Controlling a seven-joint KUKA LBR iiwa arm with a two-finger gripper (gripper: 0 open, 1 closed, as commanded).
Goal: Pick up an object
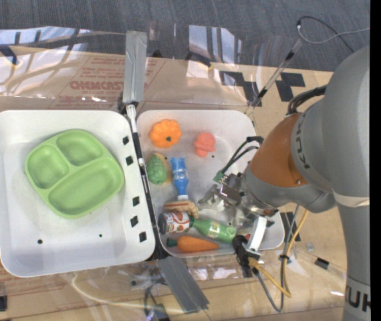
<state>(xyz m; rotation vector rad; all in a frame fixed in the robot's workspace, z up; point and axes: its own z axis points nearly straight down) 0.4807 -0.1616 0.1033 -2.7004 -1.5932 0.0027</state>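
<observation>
The right bin point(237, 122) holds several toy items. An orange pumpkin point(166, 132) and a pink fruit point(204, 144) lie at the back. A green vegetable point(157, 169) and a blue bottle point(179, 177) sit in the middle. At the front lie a can point(177, 221), a green bottle point(214, 230) and a carrot point(197, 244). My gripper point(234, 209) is low in the bin's front right part, just right of the can and above the green bottle's right end. The wrist hides what is under it.
The left bin point(10, 199) holds a green divided plate point(74, 172). A black divider point(137, 179) runs between the bins. The grey arm with its orange band point(277, 159) covers the right bin's right side. Cables point(284, 273) hang near the front right.
</observation>
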